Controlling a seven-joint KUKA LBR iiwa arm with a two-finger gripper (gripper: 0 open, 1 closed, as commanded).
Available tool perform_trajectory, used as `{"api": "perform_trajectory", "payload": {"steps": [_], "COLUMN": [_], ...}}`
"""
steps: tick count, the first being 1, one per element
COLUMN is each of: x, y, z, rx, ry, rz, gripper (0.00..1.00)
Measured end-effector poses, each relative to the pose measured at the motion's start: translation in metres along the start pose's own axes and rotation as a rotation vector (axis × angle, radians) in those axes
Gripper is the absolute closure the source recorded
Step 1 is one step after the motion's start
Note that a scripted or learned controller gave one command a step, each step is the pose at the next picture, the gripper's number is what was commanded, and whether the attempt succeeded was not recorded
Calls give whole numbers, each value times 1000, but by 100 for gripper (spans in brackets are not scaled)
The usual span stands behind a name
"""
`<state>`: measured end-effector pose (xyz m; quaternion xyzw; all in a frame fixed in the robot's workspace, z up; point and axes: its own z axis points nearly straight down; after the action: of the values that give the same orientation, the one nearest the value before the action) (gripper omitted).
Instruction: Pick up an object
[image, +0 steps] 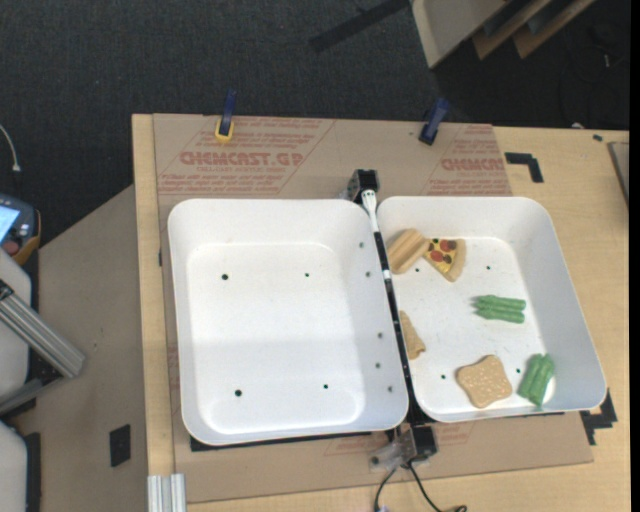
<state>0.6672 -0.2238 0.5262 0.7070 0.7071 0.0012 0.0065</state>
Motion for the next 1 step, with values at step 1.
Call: {"api": "perform_trajectory", "payload": {"steps": [1], "x": [0], "y": [0], "z": [1], "rx": [1], "ry": [1], "rz": [0], "gripper": [0]}}
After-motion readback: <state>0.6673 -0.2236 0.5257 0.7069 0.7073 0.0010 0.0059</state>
